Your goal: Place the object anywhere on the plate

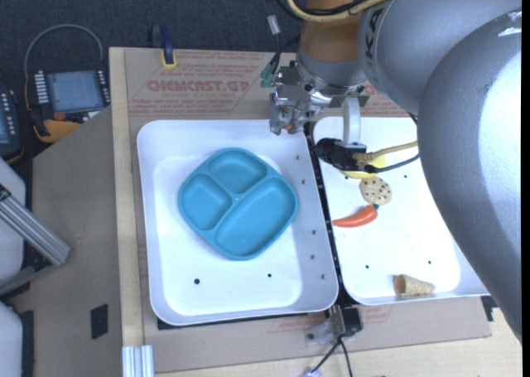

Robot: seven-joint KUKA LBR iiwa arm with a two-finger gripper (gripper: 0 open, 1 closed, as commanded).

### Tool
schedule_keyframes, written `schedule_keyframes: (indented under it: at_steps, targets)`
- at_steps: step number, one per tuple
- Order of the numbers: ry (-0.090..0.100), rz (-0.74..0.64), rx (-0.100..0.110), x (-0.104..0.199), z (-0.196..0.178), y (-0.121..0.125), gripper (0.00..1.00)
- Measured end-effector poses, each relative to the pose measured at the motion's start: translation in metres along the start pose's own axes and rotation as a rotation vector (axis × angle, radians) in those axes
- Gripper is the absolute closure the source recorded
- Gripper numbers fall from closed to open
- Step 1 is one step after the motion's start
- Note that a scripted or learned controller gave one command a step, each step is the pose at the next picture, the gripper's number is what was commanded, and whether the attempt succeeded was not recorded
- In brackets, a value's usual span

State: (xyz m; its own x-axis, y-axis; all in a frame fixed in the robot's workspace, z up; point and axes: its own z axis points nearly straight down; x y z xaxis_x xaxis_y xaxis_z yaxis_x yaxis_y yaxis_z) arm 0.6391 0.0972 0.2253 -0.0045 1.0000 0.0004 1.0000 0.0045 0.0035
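Your claw [286,118] is hovering, its grip impossible to tell, with the blue plate [238,201] waiting just below-left of it.

Blue plate in the left bin, food toys in the right

The gripper [291,118] hangs over the bins' far edge; the divided plate [238,201] lies apart from cookie [376,191] and chili [356,217].
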Motion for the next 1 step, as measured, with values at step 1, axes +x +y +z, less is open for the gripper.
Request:
schedule_keyframes:
  at_steps: [1]
  targets:
    - [-0.001,0.003,0.001,-0.0023,-0.0007,-0.0007,0.0]
